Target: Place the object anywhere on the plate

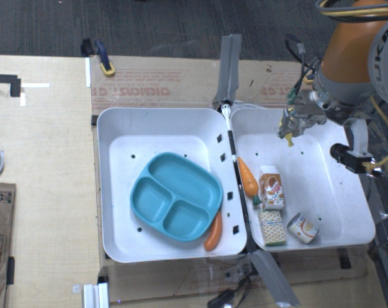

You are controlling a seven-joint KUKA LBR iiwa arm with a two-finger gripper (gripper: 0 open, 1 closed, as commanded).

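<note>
Now, my gripper: the two-finger gripper (pixel 290 132) hangs over the far edge of the right white bin (pixel 335 204), near that bin's far left corner; from this slant I cannot tell how it is set, and nothing shows in its grasp.
Arm: my grey arm (pixel 358 50) with its orange band comes in above the gripper, at the bench's far right.
Plate: the blue plastic plate (pixel 175 197) with three compartments lies in the left white bin (pixel 110 172), well to the left of my gripper and nearer the camera, across the divider.
Sausage: an orange-red sausage-shaped toy (pixel 212 231) lies in the left bin just beside the plate's near right rim, seemingly touching it, not on the plate.
Carrot: an orange carrot-shaped toy (pixel 248 178) lies in the right bin along the divider, below and left of my gripper.
Carton: a small printed carton (pixel 272 190) sits just beside the carrot, well apart from my gripper.
Cracker box: a pale green speckled packet (pixel 272 228) lies just nearer the camera than the carton.
Can: a small tin can (pixel 303 228) lies on its side, just right of the packet.
</note>
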